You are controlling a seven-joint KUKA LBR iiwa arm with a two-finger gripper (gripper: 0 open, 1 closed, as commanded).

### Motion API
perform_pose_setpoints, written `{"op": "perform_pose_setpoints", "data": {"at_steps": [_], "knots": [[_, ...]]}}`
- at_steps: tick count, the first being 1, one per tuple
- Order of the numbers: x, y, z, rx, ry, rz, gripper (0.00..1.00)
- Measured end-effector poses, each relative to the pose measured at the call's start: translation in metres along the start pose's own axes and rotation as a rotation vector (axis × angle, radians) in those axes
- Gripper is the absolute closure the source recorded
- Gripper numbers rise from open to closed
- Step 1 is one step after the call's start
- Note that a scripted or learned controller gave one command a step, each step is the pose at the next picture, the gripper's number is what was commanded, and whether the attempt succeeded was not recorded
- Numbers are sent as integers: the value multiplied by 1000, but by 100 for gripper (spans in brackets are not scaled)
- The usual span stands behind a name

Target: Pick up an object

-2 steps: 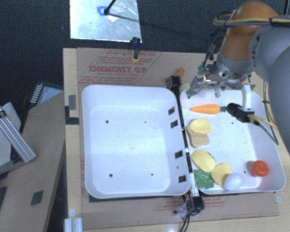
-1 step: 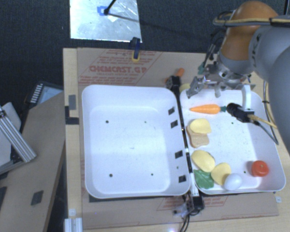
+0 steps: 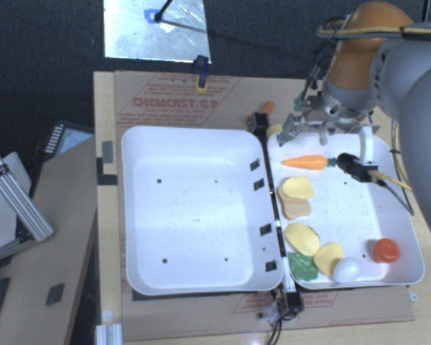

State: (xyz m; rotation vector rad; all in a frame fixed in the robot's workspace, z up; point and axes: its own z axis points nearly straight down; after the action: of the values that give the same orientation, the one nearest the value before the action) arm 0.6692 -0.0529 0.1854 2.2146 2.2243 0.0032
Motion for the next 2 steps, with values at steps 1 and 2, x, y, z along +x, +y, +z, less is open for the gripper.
{"op": "perform_pose_setpoints", "data": {"at_steps": [1,2], "knots": [[0,0,0,0,0,0,0],[0,0,0,0,0,0,0]]}}
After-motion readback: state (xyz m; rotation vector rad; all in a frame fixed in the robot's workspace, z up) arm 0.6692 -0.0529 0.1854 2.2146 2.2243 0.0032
